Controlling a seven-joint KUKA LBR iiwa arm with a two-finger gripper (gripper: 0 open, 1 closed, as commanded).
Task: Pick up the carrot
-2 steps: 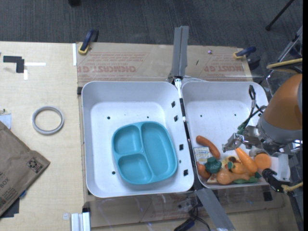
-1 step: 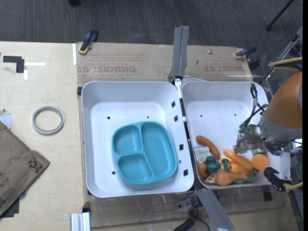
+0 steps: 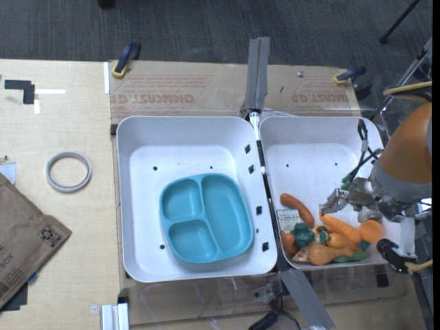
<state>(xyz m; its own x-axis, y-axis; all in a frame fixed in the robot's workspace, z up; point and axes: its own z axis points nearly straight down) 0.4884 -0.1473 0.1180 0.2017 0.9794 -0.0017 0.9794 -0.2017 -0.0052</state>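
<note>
The carrot point(image 3: 349, 229) lies in the right bin point(image 3: 313, 139), near that bin's front right corner, slanting from upper left to lower right, its broad end toward the bin's right wall. Just in front of it, against the bin's front wall, sits a heap of toy food: an orange-brown piece point(image 3: 322, 254), a dark green leafy piece point(image 3: 302, 235) and a small white packet point(image 3: 288, 218). Left of the carrot lies a reddish-brown sausage point(image 3: 298, 209). The gripper point(image 3: 346, 199) hovers just behind and above the carrot's narrow end; whether its fingers are apart or together I cannot tell, and nothing is seen between them. The carrot looks like a light, stiff plastic toy with a smooth, tapering skin, so it may slip out toward the thin end; my judgement is that the thicker middle, taken across its width, gives the surest hold, clear of the neighbouring heap. Farther left, the left bin point(image 3: 137, 184) carries a blue divided plate point(image 3: 206, 217), and beyond it a roll of tape point(image 3: 69, 171) rests on the tabletop point(image 3: 55, 129).
</note>
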